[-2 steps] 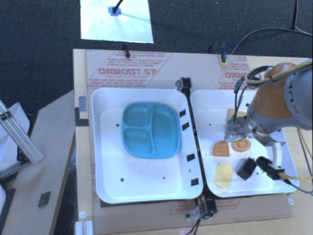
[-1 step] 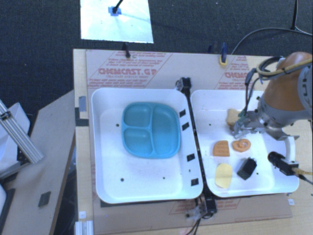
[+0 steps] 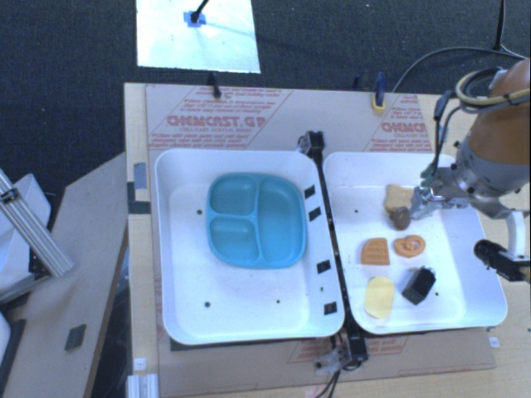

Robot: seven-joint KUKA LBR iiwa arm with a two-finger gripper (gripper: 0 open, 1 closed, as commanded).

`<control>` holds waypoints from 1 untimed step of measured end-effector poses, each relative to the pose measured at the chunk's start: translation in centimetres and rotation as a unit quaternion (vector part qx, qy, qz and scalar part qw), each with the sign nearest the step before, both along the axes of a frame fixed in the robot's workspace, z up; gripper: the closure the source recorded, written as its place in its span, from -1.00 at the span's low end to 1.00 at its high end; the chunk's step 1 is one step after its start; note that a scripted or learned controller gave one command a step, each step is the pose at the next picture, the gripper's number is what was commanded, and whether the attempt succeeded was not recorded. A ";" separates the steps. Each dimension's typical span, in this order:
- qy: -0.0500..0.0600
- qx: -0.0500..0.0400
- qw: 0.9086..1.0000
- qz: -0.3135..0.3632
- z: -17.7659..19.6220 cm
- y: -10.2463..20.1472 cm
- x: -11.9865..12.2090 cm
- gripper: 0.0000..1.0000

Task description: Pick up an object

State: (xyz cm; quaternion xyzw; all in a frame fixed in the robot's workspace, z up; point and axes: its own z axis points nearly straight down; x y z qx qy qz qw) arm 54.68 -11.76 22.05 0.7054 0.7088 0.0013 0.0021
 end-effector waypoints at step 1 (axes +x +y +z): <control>0.001 0.000 1.000 0.000 5.1 0.2 -0.9 1.00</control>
